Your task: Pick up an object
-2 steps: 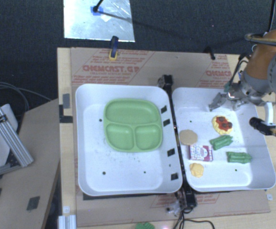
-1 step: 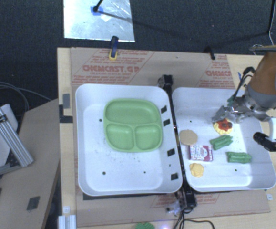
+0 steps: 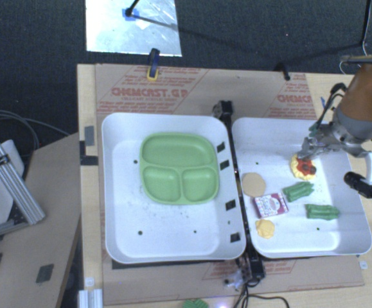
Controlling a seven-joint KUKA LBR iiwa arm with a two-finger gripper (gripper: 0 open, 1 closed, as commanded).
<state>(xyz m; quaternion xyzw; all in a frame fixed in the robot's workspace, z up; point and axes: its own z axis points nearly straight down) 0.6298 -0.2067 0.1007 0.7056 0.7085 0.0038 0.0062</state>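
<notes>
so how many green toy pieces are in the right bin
2: one green piece right of the pink packet, another green piece lower right of it. More could hide under the arm.

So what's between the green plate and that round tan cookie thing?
In the camera view, the two bins' touching walls with their black clips lie between the green plate and the tan round piece, plus bare white bin floor.

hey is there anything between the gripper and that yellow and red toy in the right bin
Nothing visible stands in the way. The gripper is right above the yellow and red toy, at its upper edge. The nearest neighbour, a green piece, lies below the toy, off that path.
</notes>
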